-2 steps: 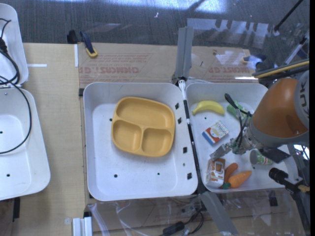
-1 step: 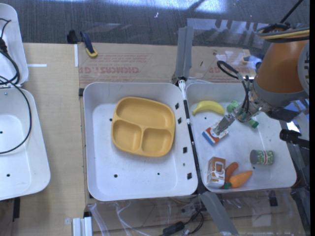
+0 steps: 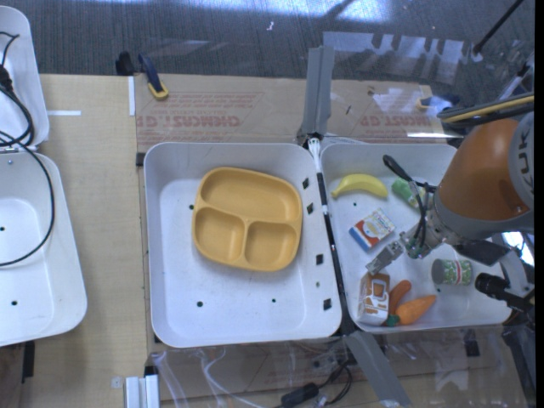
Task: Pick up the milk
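The milk [image 3: 372, 229], a small carton, lies flat in the right bin [image 3: 442, 317], between the banana [image 3: 359, 185] and the gripper [image 3: 387, 257]. It is judged light, stiff-walled and crushable; grasp across its narrow sides. The finger state cannot be told.

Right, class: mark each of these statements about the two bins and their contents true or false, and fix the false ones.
1. The yellow divided plate lies in the left bin. True.
2. The banana lies on the yellow plate. False: it lies in the right bin, near its top left corner.
3. The milk carton lies in the right bin, below the banana. True.
4. The carrot sits at the far end of the right bin. False: it lies near the front edge.
5. The plate has three compartments. True.
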Controlling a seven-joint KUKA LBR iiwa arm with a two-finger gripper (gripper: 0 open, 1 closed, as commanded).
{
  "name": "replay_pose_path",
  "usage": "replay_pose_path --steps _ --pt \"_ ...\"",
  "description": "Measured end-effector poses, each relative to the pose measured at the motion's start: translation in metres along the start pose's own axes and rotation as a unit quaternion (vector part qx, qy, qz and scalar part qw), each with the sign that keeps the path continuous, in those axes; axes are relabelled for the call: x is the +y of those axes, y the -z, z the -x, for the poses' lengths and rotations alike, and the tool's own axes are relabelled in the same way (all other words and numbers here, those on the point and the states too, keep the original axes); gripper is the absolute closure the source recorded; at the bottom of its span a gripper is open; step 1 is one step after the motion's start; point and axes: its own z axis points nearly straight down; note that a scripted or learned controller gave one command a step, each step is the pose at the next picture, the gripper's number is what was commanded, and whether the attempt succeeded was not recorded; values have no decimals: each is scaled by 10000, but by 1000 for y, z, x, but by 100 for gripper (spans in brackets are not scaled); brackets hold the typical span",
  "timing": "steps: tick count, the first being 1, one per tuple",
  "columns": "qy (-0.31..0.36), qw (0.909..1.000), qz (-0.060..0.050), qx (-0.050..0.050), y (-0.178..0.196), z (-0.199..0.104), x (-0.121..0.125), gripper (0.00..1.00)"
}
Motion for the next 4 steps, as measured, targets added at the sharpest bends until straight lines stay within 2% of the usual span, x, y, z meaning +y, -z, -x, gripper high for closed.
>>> replay_pose_path --steps 1,2,3,4 --pt "608 9981 -43 32 78 9 83 0" --pt "596 9982 -47 32 144 -9 82 0" --pt "1002 9949 -56 48 78 -25 -6 0" --pt "1056 9944 22 -2 -4 -25 -16 0"
